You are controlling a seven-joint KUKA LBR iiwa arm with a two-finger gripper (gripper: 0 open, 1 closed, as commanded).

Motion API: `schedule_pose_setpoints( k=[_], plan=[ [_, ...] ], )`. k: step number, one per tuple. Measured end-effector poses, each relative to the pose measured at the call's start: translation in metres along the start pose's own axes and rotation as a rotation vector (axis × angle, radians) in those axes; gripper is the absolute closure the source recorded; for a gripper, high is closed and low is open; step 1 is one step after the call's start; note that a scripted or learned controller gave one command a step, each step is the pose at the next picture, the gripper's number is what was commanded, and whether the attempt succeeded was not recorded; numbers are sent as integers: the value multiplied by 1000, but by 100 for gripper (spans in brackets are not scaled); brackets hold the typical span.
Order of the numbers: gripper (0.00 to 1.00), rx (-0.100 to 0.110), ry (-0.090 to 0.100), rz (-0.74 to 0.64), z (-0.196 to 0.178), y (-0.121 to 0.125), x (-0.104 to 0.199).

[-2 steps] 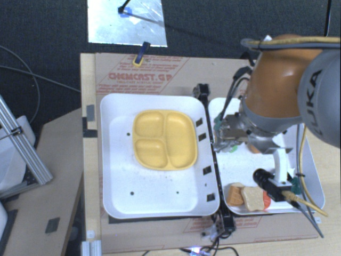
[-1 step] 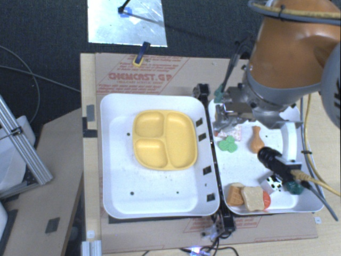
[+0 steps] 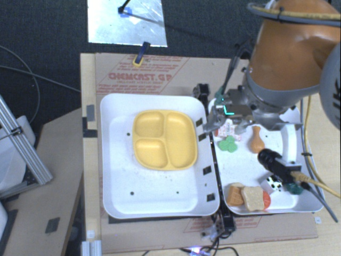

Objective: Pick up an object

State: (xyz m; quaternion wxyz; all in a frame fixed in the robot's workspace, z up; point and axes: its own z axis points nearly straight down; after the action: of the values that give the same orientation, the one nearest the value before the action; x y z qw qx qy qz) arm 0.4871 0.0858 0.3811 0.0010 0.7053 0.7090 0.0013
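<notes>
Below, cardboard-topped bench [image 3: 160,76] on dark carpet [image 3: 42,31], gripper [image 3: 226,122] low over right bin [image 3: 242,167], grasp unclear.

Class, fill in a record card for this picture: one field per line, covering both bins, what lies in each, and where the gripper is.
left bin: holds a yellow plate with three compartments
right bin: holds small toy foods
rear of right bin: green piece, with a tan drumstick-shaped piece to its right
front of right bin: bread slice touching an orange piece
gripper: over the right bin's rear left part, just above the green piece
</notes>
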Motion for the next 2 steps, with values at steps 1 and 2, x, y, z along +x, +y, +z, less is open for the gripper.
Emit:
schedule_pose_setpoints(
  k=[1, 2],
  plan=[
    [100, -4, 0, -6, -11, 1, 0],
    [100, -3, 1, -1, -48, 0, -8]
  ],
)
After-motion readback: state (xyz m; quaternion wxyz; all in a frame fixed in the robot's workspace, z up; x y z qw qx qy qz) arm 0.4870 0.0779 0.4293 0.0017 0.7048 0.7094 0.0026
